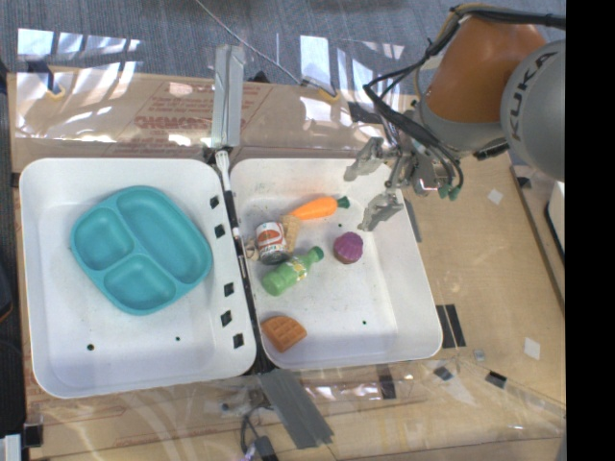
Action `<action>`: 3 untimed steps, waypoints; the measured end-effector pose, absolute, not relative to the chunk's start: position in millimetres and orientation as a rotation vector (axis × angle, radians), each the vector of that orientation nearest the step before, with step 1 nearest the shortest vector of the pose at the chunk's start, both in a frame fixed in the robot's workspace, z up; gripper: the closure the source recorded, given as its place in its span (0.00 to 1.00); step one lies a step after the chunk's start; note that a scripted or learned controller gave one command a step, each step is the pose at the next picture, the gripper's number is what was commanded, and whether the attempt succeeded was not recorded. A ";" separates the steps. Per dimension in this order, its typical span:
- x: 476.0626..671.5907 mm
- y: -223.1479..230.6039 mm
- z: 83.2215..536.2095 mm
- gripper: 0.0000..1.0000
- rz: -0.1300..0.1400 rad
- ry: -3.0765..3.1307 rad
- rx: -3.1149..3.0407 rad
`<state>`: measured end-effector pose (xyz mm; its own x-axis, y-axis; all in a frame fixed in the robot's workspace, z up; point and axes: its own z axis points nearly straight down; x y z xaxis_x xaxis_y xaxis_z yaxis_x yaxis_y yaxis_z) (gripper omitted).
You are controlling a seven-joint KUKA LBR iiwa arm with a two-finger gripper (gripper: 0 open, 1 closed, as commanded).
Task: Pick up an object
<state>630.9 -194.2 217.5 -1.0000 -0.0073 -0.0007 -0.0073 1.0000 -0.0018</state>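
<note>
Two white bins side by side on the bench: left bin [38,286] and right bin [408,296], walls touching along the middle. Grey arm [538,94] with orange band reaching in from the right, wrist over the right bin's upper right corner, presumably so the gripper can drop onto the toys below.

In the left bin, a teal tray [139,248] with three compartments, lying flat and tilted diagonally; apparently not a target, being too broad for two fingers.

Gripper [378,184] hanging above the right bin's upper right part, fingers [382,209] spread apart with nothing between them; open and unloaded, by the look of it set for a descent. Cables looping from the wrist behind it.

Graspable things clustered in the right bin's upper left half, well within reach:
- Carrot [317,208], lying flat, pointing up to the right, nearest the gripper on its left.
- Green bottle [291,272], on its side, just beside the can.
- Can [271,241], tipped, close to the dividing wall.
- Waffle [284,331], flat, alone near the bottom left corner.
- Purple ball [348,248], just below the lower finger, apart from the bottle.

Nothing picked yet. Likely candidates: carrot or purple ball, both near the open fingers. Round ball prone to rolling away; carrot narrow enough to fit if straddled across its width.
</note>
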 end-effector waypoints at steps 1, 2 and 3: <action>658.7 -208.2 92.9 0.00 -0.001 3.137 0.071; 661.3 -206.5 106.1 1.00 -0.005 3.131 0.058; 603.5 -210.0 206.9 1.00 -0.004 3.112 0.352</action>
